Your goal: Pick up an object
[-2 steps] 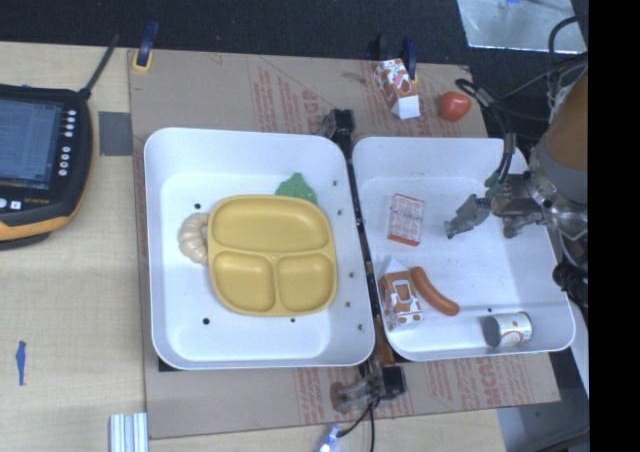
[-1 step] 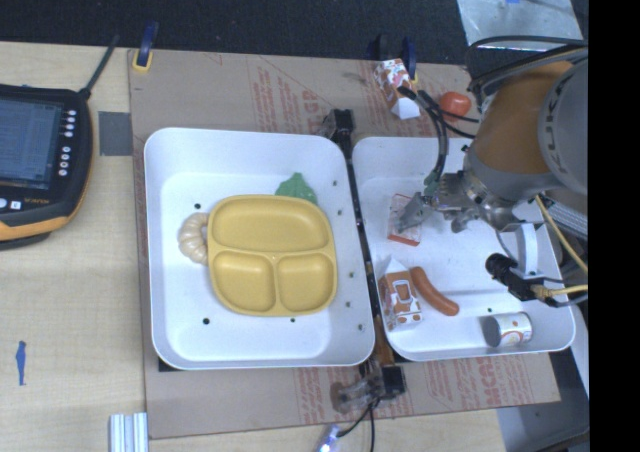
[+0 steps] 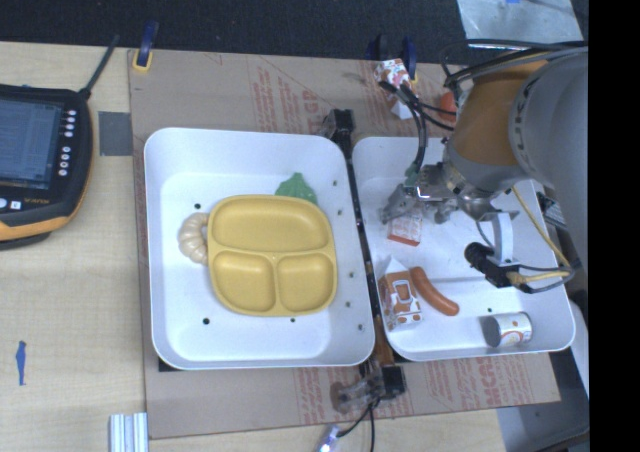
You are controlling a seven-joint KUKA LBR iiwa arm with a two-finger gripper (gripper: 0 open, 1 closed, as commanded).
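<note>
Sausage [image 3: 436,292] beside carton [image 3: 401,301], can [image 3: 507,330] nearby; tool [image 3: 412,202] above, grip unclear.

Green item [image 3: 296,187] and beige item [image 3: 192,236] half hidden under yellow tray [image 3: 272,253]. Arm [image 3: 520,120] covers right bin's [image 3: 440,338] back part; gripper fingers too small to tell.

Arm [image 3: 545,110] enters from the right side of the view, grey casing with the orange band [image 3: 485,120] above the wrist. Wrist is bent downward and leftward. Gripper [image 3: 405,205] sits at the arm's left end, pointing down and left, low in the frame's right half. Cables [image 3: 425,110] loop alongside the wrist. Finger spacing appears narrow, though the view is too coarse to confirm.
</note>
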